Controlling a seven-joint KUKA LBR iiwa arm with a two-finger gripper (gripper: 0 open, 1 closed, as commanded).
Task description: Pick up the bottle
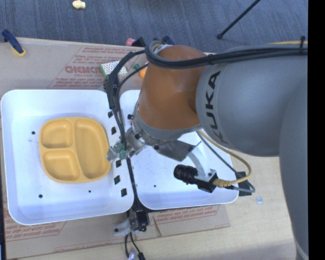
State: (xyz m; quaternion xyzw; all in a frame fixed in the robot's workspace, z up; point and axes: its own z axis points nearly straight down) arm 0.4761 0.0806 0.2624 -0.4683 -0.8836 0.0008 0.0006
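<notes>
My arm's orange band (170, 88) and grey wrist hang low over the right bin (173, 196) and cover most of its floor. The gripper (123, 149) pokes out from under the wrist at the divider between the two bins; only a small grey and green part of it can be made out. A black cylinder (186, 173) with a cable juts from the wrist over the right bin's front part. Whatever lies under the arm in the right bin is hidden.
A yellow three-compartment plate (75, 148) lies in the left bin (21, 107). Both bins rest on cardboard (70, 64). Cables run from the wrist along the divider. A blue clamp (13, 42) sits at the back left corner.
</notes>
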